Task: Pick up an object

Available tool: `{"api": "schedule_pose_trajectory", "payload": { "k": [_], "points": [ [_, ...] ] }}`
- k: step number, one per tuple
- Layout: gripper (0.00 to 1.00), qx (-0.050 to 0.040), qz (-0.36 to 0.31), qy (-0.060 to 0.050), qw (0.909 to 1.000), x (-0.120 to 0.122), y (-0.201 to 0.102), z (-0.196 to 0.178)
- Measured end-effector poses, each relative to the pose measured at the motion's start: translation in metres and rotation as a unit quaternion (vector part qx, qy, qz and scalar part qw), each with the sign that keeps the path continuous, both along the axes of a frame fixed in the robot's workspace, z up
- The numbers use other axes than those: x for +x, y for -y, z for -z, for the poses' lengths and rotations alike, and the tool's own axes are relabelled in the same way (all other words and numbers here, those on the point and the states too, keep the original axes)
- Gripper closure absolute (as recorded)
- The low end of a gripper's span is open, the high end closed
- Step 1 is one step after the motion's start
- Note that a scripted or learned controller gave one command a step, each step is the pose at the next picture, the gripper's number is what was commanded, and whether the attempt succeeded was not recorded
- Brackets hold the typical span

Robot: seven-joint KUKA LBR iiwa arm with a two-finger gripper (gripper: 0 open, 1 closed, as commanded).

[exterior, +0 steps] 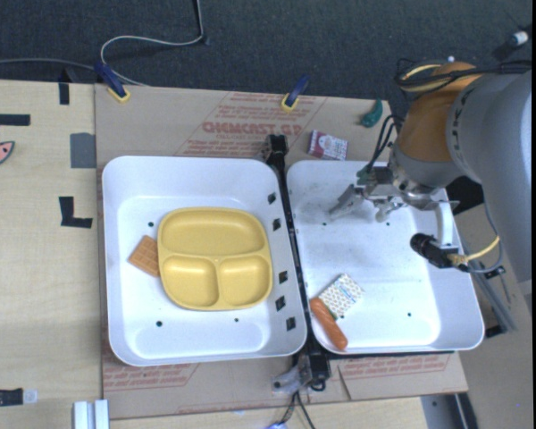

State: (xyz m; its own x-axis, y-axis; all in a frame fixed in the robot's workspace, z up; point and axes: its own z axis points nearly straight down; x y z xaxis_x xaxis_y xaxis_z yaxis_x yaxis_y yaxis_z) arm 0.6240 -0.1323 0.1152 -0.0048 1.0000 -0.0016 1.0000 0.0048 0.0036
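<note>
My gripper [362,206] hangs over the upper middle of the right bin [447,329], its metal fingers [343,206] spread apart with nothing between them. Near that bin's front left corner lie a small white patterned packet [341,295] and an orange carrot-like piece [328,323], side by side and well below the gripper. In the left bin [125,329] a yellow divided plate [215,256] sits in the middle, with a tan cracker-like piece [145,256] tucked against its left edge.
A small dark red box [327,145] lies on the cardboard behind the right bin. Yellow clamps [295,94] and a green clip [372,113] sit along the cardboard's far edge. The arm's grey body [491,150] fills the right side above the bin.
</note>
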Motion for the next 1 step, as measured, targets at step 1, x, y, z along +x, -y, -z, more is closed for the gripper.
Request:
{"api": "schedule_pose_trajectory", "payload": {
  "k": [1],
  "points": [
    [1.0,0.0009,-0.001,0.0,1.0,0.0002,-0.0011,-0.0093]
  ]
}}
